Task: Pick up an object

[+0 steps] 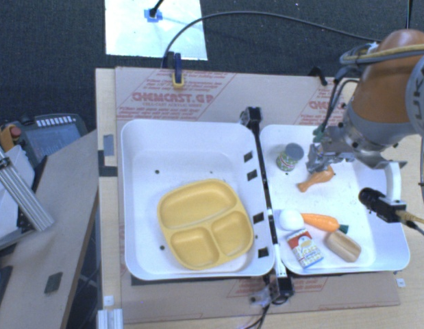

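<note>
While the pincer (318, 162) hangs just above the orange drumstick (316, 179), I cannot tell its opening.

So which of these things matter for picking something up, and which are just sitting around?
In play:
gripper, low in the right bin
orange drumstick-shaped toy just beneath it
small can beside it

Lying about:
white egg
carrot
small carton
bread roll
yellow tray in the left bin

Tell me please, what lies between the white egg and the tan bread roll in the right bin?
In the camera view, the orange carrot with a green top lies between the white egg and the tan bread roll.
</note>
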Motion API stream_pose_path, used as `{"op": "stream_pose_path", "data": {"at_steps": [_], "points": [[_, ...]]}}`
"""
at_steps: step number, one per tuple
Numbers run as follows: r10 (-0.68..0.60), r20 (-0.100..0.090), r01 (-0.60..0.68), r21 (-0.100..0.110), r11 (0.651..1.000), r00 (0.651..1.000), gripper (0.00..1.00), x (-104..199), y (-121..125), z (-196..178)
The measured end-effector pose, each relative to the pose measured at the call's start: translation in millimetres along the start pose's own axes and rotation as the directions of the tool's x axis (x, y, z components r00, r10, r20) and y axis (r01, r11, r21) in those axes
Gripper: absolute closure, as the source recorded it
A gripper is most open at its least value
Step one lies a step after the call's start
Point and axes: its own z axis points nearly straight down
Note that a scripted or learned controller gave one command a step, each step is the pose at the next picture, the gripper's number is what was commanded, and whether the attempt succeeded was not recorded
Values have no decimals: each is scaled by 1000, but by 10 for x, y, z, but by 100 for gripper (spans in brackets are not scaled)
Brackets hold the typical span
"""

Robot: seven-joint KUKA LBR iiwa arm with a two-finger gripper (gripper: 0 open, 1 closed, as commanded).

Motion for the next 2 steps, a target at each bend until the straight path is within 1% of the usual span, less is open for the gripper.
{"op": "stream_pose_path", "data": {"at_steps": [1,2], "points": [[1,-1,-1,1,1000,1000,100,553,168,-52],[1,0,-1,0,1000,1000,100,1074,426,-41]]}}
